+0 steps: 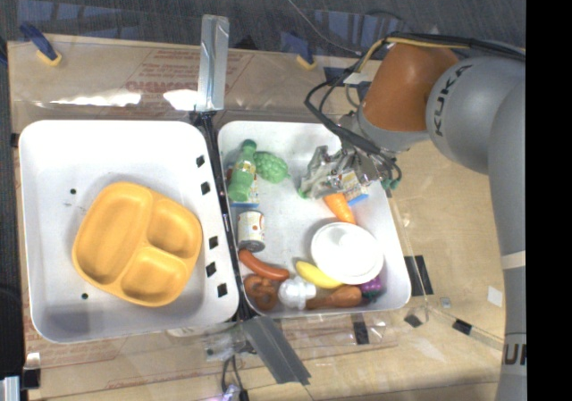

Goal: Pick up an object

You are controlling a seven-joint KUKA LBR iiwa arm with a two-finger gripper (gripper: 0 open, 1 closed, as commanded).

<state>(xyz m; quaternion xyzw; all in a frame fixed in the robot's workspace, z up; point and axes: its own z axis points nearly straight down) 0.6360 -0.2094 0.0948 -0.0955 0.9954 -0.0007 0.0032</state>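
2 shallow white bins sit side by side, and the right white bin (277,212) serves as the landmark. Inside it, toward its far right corner, the metal two-finger gripper (323,174) hangs low, just beside a small orange carrot-shaped toy (338,205), likely the pick target since it lies free of neighbours. Whether anything is gripped cannot be told. A round white bowl (346,252) sits nearer, a green bottle (241,178) along the left wall. The left white bin (45,167) holds 1 yellow divided plastic plate (136,242).
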